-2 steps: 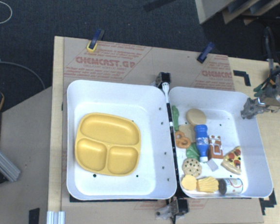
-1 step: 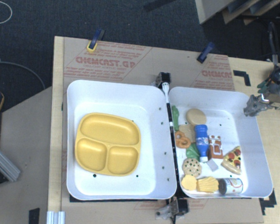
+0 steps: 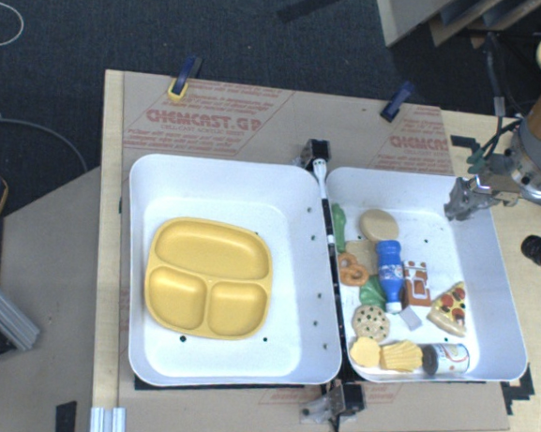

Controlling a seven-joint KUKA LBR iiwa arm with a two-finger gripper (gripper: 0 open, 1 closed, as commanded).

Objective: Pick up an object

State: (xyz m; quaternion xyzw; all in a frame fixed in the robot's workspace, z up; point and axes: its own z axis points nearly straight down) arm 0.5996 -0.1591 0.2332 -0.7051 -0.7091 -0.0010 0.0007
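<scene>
While my gripper (image 3: pixel 462 201) hangs over the far right corner of the right bin (image 3: pixel 500 278), I cannot tell its state. Nearest in this bin lie a cheese piece (image 3: pixel 366 351), a yellow block (image 3: pixel 400 356) and a small can (image 3: pixel 446 356). Behind them are a cookie (image 3: pixel 371 320), a pizza slice (image 3: pixel 451 309), a blue bottle (image 3: pixel 390 273) and a pretzel (image 3: pixel 352 268). The left bin (image 3: pixel 149 200) holds a yellow tray (image 3: pixel 210 277).

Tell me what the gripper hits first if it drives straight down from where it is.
Likely bare floor of the right bin at its far right corner. The gripper sits clear of the toys; the nearest, a tan disc, lies leftward. Depth unclear.
</scene>
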